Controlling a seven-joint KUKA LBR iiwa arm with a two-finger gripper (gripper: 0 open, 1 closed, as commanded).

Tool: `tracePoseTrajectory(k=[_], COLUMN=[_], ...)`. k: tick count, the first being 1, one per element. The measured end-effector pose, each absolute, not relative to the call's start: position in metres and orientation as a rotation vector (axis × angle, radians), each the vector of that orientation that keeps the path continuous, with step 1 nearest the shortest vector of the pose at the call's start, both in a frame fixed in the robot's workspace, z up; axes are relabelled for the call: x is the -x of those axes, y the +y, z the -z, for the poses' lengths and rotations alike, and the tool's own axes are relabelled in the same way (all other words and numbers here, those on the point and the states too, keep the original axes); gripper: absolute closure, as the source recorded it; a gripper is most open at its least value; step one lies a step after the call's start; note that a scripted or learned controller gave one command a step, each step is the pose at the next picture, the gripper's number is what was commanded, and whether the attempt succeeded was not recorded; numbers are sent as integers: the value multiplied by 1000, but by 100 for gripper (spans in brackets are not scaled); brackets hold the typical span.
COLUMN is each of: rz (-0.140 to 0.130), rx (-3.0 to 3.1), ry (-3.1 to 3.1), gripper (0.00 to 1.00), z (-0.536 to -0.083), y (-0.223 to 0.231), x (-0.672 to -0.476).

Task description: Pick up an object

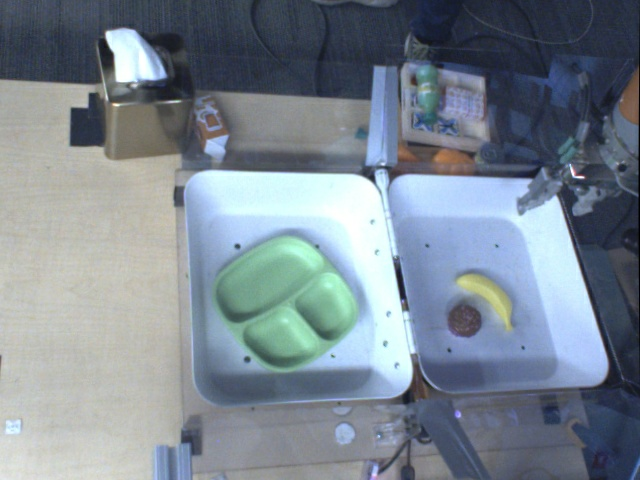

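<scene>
At the near edge of the worktop (90, 298), below the two bins, lie a few small bits of hardware, too small to make out. The left bin (200, 268) holds a green divided plate (287, 300) with three compartments, lying flat and turned at an angle near the middle of the bin floor. The right bin (560, 268) sits just beside it, their rims meeting along a central seam.

In the right bin, toward its nearer half, a yellow banana (487, 297) lies on the floor, curved and running diagonally from upper left to lower right. A small round brown object (464, 319) sits touching or almost touching the banana's left side; its exact nature cannot be told.

Farther back, over the right bin's far right corner, the claw (545, 190) hangs at the end of the arm, which comes in from the right. One pale finger slants down and left toward the bin's rim; whether the claw is released or clenched cannot be told, and nothing shows between its fingers. It is well apart from the banana and the brown object.

Beyond the bins, a colourful flat box (445, 103) lies behind the right bin, with something orange at its near edge. Behind the left bin stands a small orange-and-white carton (210, 125), and to its left a gold tissue box (140, 98) with a white tissue sticking up. Dark carpet lies farthest away.
</scene>
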State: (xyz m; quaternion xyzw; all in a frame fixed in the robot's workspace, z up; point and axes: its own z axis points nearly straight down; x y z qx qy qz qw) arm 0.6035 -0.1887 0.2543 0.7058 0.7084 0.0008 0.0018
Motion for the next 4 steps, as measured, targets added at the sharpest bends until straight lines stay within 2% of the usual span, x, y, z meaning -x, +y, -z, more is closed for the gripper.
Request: tracePoseTrajectory(k=[1, 2, 3, 4], rz=[-3, -5, -4, -6], rx=[-2076, -2079, -2015, -1643], ry=[2352, 2351, 2403, 2669], gripper=[0, 0, 0, 0], z=[-201, -86, -188, -87], y=[-205, -197, -205, -174], x=[-670, -664, -670, -610])
